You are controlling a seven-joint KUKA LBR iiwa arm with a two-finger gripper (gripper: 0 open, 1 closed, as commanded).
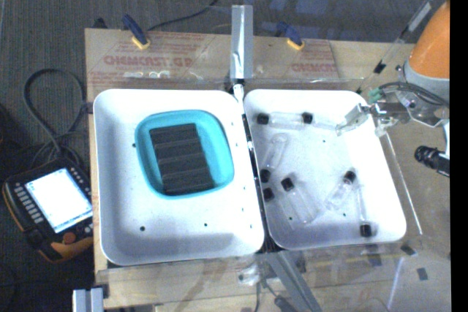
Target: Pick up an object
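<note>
— Vials (284, 118) with black caps, several of them clear, are lying scattered in the right bin (395, 224); one is resting along the far wall, others nearer the middle and front.

— And the gripper (365, 113)?

— It is hanging over that bin's far right corner, apart from the vials. Whether its fingers are parted or closed, I cannot tell.

— The left bin (110, 230)?

— It is holding a blue tray (146, 157) with a dark ridged insert (183, 156).
</note>
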